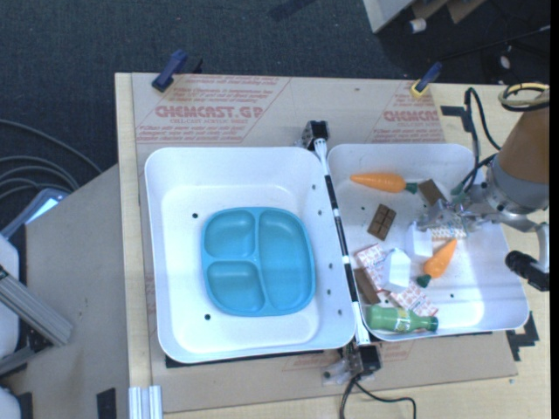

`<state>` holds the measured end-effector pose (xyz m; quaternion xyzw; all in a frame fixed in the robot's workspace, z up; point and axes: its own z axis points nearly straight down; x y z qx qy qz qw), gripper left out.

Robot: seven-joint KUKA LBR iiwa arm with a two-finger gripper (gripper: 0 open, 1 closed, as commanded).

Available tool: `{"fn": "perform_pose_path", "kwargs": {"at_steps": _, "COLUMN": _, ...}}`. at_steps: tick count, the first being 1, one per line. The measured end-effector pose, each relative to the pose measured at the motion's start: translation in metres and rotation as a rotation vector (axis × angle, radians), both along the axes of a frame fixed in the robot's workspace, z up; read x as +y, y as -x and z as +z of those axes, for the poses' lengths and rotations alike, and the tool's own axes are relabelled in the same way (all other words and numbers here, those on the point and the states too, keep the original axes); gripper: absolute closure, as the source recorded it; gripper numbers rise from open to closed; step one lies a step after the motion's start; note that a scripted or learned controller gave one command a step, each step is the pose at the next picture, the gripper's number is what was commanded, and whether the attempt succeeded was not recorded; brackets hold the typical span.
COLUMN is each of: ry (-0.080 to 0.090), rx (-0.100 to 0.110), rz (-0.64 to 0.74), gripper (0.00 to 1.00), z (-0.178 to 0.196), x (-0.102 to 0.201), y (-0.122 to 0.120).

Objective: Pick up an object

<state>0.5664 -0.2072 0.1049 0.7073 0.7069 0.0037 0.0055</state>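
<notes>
The right bin [489,308] holds several small items. An orange carrot [378,182] lies near its far wall, with a brown block [430,190] just right of it. A brown chocolate bar [381,221] sits toward the divider. A second carrot [440,258] lies mid-bin beside a white block [399,269]. A green bottle [398,320] rests on its side along the near wall, next to red-checkered packets [370,260]. My gripper [442,220] is low over the middle of this bin, just above the second carrot and a small checkered packet [446,233].
The left bin [166,234] holds a blue divided plate [258,260]. A black rail [334,225] separates the bins. The arm [524,160] comes in over the right bin's far right corner. Clamps [170,70] sit at the board's back edge.
</notes>
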Motion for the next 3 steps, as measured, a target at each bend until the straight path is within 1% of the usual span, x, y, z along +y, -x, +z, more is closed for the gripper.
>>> {"fn": "perform_pose_path", "kwargs": {"at_steps": 1, "ry": 0.008, "rx": -0.023, "rz": -0.002, "gripper": 0.0, "z": -0.008, "x": 0.015, "y": 0.056}}
{"fn": "perform_pose_path", "kwargs": {"at_steps": 2, "ry": 0.002, "rx": -0.026, "rz": 0.002, "gripper": 1.0, "z": 0.004, "x": 0.018, "y": 0.053}}
{"fn": "perform_pose_path", "kwargs": {"at_steps": 3, "ry": -0.003, "rx": 0.013, "rz": 0.002, "gripper": 1.0, "z": 0.047, "x": 0.079, "y": 0.056}}
